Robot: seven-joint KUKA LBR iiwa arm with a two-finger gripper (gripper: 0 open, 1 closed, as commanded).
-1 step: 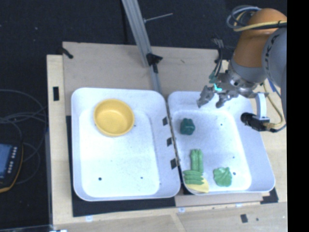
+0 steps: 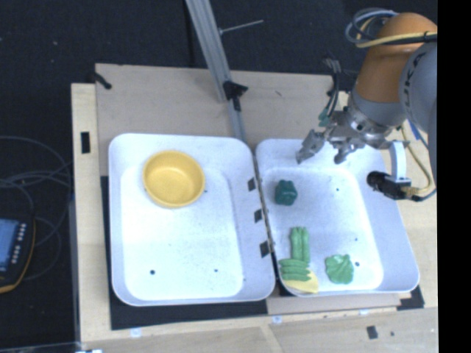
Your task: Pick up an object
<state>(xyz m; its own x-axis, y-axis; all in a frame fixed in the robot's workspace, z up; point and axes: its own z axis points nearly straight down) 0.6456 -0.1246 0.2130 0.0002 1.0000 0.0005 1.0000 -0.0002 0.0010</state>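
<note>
Overhead, we see the fingers spread with nothing between them, at the right bin's twelve o'clock rim. Four green pieces lie inside; the dark green lump is nearest. One yellow bowl occupies the left bin on the pale tabletop.

Dark green lump upper right bin, green pod bunch and leafy piece near its front

Pale wooden bench on dark floor, slanting grey metal post, even light
</note>
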